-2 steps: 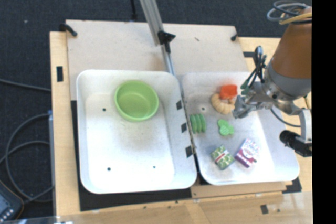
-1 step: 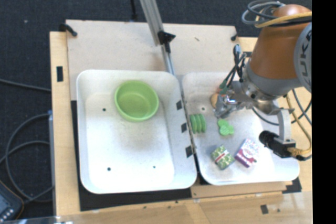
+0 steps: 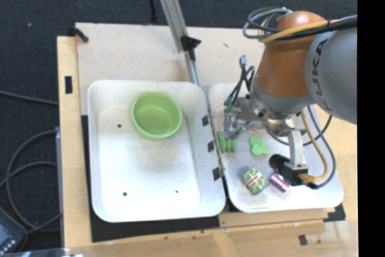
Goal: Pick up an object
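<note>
**Camera view: gripper hung over a green ribbed piece by the right bin's inner wall**

Camera view looked down at a slant on two white bins. The grey and orange arm (image 3: 289, 69) reached in from the right and ended in the gripper (image 3: 231, 127), which was low over the right bin (image 3: 325, 197), close to the wall that bin shares with the left bin (image 3: 102, 201). Whether the claw was wide or narrow could not be told, because the wrist hid it from above. Nothing could be seen held in it.

The likeliest target was a green ribbed piece (image 3: 226, 143). It lay just below the gripper in the view, on the side nearer the bench's front edge, and almost under the claw. Its long axis seemed to run along the shared wall, which it lay just beside. That wall probably left little room on that side for a grasp.

A small green lump (image 3: 258, 146) lay near the gripper, to its right. A green, red and white block (image 3: 254, 180) sat farther off, below and to the right of the gripper. A purple cylinder (image 3: 280, 182) lay just beyond the block. Well to the left of the gripper, a green bowl (image 3: 156, 115) stood upright in the left bin.
</note>
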Controlling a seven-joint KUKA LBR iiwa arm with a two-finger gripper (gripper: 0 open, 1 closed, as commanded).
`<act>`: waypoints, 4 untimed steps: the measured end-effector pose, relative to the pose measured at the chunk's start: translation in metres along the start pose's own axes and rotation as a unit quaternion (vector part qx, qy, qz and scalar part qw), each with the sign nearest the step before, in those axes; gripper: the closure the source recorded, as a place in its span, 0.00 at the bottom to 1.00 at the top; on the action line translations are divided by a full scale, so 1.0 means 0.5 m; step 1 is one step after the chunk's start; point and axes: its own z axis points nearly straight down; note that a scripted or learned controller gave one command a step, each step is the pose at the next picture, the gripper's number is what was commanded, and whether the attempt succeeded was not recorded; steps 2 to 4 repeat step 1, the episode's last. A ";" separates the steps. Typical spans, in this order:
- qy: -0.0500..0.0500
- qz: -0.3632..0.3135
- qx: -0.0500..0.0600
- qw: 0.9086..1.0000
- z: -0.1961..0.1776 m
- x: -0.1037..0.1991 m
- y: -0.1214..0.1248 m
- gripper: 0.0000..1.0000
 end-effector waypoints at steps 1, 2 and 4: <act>0.001 -0.001 0.000 1.000 0.013 0.117 -0.016 1.00; 0.001 -0.001 0.000 1.000 0.013 0.117 -0.016 1.00; 0.001 -0.001 0.000 1.000 0.013 0.117 -0.016 1.00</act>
